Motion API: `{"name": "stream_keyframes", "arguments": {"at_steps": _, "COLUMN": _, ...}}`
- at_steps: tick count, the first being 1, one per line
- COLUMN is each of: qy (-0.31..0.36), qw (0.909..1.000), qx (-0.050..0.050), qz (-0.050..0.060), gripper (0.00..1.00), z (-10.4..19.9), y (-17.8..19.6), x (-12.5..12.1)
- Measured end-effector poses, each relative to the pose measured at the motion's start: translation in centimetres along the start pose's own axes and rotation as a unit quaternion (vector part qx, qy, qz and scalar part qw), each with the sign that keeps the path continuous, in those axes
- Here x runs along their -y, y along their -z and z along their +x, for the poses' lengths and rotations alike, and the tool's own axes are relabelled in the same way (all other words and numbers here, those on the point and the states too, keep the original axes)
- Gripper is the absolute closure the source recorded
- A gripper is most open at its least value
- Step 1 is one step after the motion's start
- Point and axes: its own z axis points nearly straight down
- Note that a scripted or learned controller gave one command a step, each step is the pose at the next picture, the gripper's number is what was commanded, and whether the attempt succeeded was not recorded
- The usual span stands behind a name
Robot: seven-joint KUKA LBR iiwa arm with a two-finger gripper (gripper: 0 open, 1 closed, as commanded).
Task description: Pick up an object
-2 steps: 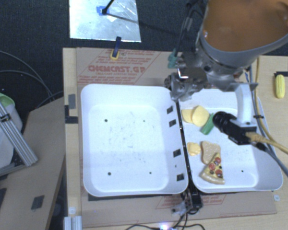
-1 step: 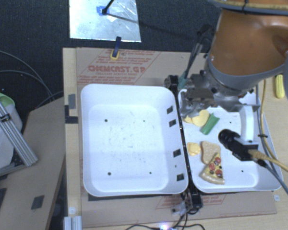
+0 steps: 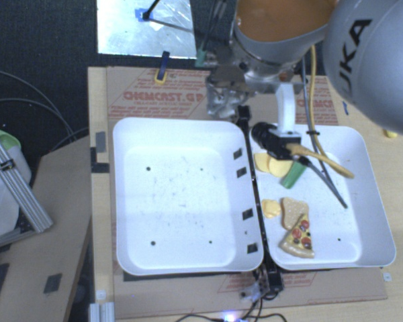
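The grey arm reaches in from the upper right. Its gripper (image 3: 226,104) hangs over the far rim between the two bins, above the cardboard. In the right bin (image 3: 363,200) lie a flat yellow piece (image 3: 271,164), a green stick (image 3: 293,174), a tan spoon-like utensil (image 3: 324,160), a thin dark rod (image 3: 331,185), a small yellow lump (image 3: 271,208), a toast slice (image 3: 295,212) and a toy pizza slice (image 3: 299,237). All of these lie in front of and to the right of the gripper, apart from it.
The left bin (image 3: 181,193) is a plain white tray with a few dark specks. Black clips (image 3: 242,173) run along the seam between the bins. A shiny metal sheet (image 3: 146,17) lies beyond the bench, and a metal frame (image 3: 13,186) stands at the left.
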Motion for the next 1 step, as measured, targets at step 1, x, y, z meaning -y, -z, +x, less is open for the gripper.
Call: {"name": "stream_keyframes", "arguments": {"at_steps": 1, "qy": -0.004, "qw": 1.0, "qx": 0.003, "qz": 0.008, "gripper": 1.0, "z": -0.37, "y": -10.71, "x": -1.93}}
